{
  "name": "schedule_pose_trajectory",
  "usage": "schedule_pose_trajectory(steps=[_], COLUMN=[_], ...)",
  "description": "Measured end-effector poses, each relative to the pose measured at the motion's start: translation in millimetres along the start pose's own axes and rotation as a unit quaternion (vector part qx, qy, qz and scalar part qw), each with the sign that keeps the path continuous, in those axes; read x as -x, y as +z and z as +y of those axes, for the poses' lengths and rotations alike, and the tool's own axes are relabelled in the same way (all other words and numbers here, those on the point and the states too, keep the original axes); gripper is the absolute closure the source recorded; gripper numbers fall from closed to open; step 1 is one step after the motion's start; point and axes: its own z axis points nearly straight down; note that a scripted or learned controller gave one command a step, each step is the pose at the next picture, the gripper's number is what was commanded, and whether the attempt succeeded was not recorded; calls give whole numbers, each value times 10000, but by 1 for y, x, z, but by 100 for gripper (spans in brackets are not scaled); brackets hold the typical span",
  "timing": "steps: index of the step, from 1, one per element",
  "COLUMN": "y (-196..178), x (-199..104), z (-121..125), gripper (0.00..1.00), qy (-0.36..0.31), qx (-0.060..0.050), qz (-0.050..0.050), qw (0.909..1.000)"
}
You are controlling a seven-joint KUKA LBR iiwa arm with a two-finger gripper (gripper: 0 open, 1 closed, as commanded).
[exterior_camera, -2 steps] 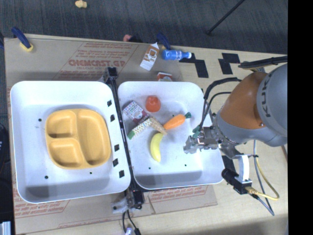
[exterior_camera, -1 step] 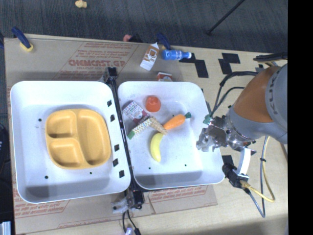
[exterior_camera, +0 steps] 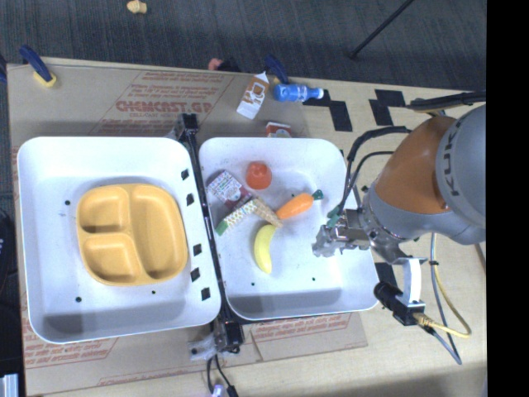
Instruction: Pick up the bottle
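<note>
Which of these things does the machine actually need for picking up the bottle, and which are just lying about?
For the job:
blue bottle, lying on the bench behind the right bin
gripper, over the right bin

Just lying about:
banana
carrot
red fruit
yellow divided plate in the left bin

One fixed camera looks down at a slant from above the surface (exterior_camera: 149,98), taking in both white bins (exterior_camera: 50,164) side by side, arm (exterior_camera: 421,180) entering from the right.
</note>
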Motion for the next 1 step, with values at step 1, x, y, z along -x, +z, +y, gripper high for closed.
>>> schedule_pose_trajectory(steps=[1], y=[0], x=[22], z=[2], gripper=[100], qy=[494], qx=[10], qz=[-10], qw=[9988])
